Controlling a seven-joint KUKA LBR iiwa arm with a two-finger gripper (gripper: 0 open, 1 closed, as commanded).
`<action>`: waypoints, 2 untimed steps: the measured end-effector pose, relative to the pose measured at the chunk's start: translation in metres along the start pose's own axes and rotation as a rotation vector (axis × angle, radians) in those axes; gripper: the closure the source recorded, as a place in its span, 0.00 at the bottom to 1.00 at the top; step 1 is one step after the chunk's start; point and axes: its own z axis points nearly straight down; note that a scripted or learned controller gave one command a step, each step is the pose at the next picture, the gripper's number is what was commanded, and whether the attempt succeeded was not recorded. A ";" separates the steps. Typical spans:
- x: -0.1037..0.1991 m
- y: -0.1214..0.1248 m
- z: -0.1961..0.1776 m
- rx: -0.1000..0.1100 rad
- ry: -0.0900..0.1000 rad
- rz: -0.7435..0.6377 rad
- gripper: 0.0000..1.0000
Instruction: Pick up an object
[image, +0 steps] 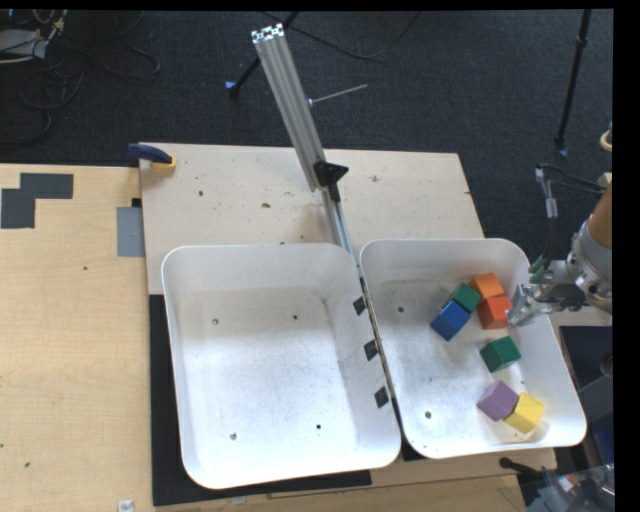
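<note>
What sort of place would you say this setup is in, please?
Probably a robotics lab: a workbench bearing two white bins, coloured blocks for grasp trials, and cables trailing on the dark floor.

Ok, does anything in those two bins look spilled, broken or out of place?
Nothing stands out. The small coloured blocks, like the blue cube and yellow cube, sit scattered inside the right white bin. The pincer hovers at its right rim.
</note>
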 end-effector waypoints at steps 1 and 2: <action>-0.001 0.001 -0.053 -0.002 -0.001 -0.002 1.00; 0.050 0.020 -0.046 0.003 0.002 -0.004 1.00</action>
